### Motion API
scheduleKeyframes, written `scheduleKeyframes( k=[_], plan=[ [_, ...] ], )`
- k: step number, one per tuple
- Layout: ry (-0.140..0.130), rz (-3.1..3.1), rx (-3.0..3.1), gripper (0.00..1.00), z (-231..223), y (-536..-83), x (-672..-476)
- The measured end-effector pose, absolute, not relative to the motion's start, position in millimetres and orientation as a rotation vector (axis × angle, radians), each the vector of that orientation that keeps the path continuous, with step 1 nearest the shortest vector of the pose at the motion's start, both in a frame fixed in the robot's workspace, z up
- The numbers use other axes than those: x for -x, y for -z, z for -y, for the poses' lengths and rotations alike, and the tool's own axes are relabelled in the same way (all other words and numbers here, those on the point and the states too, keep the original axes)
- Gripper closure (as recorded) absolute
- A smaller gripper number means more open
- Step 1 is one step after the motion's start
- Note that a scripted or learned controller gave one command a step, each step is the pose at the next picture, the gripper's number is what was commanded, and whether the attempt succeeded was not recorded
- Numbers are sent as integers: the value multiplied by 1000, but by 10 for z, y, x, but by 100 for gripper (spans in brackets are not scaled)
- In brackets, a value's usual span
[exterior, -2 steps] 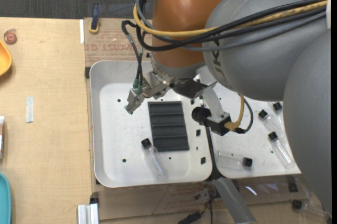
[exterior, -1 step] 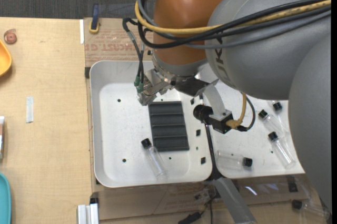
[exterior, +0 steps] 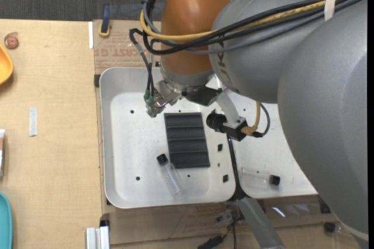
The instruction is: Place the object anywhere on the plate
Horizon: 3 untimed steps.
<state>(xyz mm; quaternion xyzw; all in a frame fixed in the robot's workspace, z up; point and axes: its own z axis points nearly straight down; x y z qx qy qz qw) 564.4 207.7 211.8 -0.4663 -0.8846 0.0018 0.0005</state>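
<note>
A clear plastic vial with a black cap [exterior: 169, 175] lies on the floor of the left white bin [exterior: 123, 125], near its front. My gripper [exterior: 187, 140] shows from above as a black ribbed block, low over the middle of that bin. Its front end is just right of the vial's cap and close to it. A second clear vial with a black cap [exterior: 261, 177] lies in the right bin [exterior: 292, 186]. An orange curved dish edge [exterior: 3, 68] shows at the far left of the wooden bench.
The grey arm with its orange band [exterior: 187, 31] covers the back of both bins and most of the right bin. A teal rim [exterior: 3, 221] sits at the bench's lower left. A small pale strip [exterior: 33, 122] lies on the wood.
</note>
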Motion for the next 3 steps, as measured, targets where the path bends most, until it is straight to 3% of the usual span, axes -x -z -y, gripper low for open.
scheduleKeyframes(
  k=[1,2,3],
  plan=[
    [-3,2954,1067,100,-1983,-2495,-5360],
    [-3,2954,1066,0,-1982,-2495,-5361],
    [-1,3110,441,0,-2116,-2479,-4829]
  ],
)
